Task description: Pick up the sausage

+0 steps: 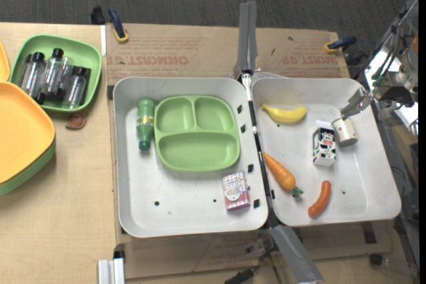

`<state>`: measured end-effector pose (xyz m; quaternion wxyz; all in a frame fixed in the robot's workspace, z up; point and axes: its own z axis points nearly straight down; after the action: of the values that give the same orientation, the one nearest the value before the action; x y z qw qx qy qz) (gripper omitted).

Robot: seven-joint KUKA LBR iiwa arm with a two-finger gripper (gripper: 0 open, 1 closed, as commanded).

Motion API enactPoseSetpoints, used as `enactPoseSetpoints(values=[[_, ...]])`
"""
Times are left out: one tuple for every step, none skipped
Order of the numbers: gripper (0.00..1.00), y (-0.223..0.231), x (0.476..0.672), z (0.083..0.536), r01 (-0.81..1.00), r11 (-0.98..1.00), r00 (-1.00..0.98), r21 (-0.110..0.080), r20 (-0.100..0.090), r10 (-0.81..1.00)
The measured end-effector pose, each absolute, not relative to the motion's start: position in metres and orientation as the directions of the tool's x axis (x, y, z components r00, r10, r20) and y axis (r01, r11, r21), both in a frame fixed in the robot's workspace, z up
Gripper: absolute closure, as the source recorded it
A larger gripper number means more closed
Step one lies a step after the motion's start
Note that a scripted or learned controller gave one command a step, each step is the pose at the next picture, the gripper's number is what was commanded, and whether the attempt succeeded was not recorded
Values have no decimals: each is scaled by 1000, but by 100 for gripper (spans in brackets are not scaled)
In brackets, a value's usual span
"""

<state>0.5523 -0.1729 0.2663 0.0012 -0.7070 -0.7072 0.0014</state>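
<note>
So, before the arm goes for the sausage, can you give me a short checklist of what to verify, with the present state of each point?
1. Sausage in plain view in the right bin, near its front edge: ok.
2. Sausage lies free, apart from the carrot and the milk carton: ok.
3. Nothing lies on top of the sausage: ok.
4. Gripper positioned over the sausage: not ok; it is at the bin's far right, near the small cylinder.
5. Fingers open and free of any object: cannot tell.
6. Way from gripper to sausage free of tall things: cannot tell; the milk carton and cylinder stand close.
</note>
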Motion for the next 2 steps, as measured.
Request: enactPoseSetpoints(values=[[100,-174,553,274,1000,1,-1,-6,-1,1000],[100,-223,564,246,925,-379,379,-3,-3,925]])
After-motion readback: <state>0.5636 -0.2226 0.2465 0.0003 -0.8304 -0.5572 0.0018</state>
